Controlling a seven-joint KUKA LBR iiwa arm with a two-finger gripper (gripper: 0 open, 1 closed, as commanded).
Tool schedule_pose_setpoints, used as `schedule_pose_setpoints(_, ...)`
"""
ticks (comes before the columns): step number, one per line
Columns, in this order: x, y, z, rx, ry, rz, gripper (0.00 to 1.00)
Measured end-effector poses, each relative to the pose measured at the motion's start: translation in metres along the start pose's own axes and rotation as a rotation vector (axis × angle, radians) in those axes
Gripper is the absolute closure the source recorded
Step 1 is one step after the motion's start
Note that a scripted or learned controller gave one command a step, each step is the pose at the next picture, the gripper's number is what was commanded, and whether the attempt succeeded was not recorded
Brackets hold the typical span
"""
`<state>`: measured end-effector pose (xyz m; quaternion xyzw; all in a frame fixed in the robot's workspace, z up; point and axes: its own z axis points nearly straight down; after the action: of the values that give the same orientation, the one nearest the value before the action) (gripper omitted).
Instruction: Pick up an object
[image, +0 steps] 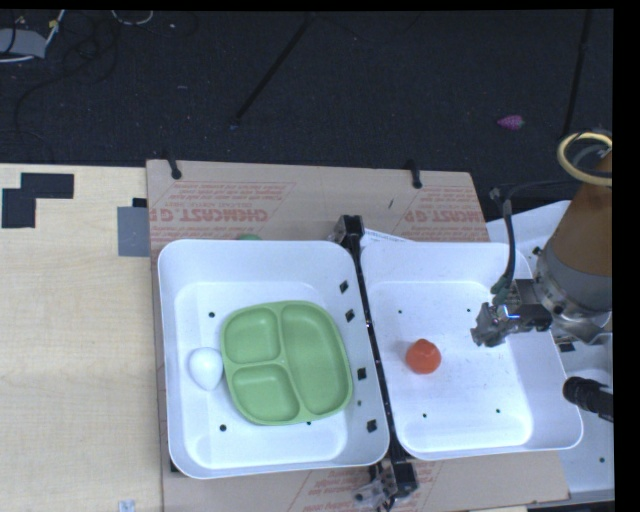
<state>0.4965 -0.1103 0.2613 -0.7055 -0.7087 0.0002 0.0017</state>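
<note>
A small red-orange ball (423, 356) lies on the floor of the right bin (450, 425), near its middle. A green divided plate (285, 361) sits in the left bin (250, 265), with a white egg-shaped object (205, 367) touching its left edge. My gripper (490, 328) hangs over the right side of the right bin, to the right of the red ball and a little higher in the view, apart from it. Nothing shows between its fingers.
The arm's grey body and orange band (585, 225) come in from the right, over the right bin's far corner. A black clamp strip (362, 330) runs between the two bins. Brown cardboard (300, 205) lies under both bins.
</note>
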Motion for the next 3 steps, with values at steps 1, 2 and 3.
schedule_pose_setpoints(1,0.052,0.020,0.016,0.002,0.000,0.001,1.00)
schedule_pose_setpoints(2,0.112,0.040,0.021,0.000,0.000,-0.001,1.00)
schedule_pose_setpoints(3,0.169,0.050,0.023,0.001,0.000,-0.001,1.00)
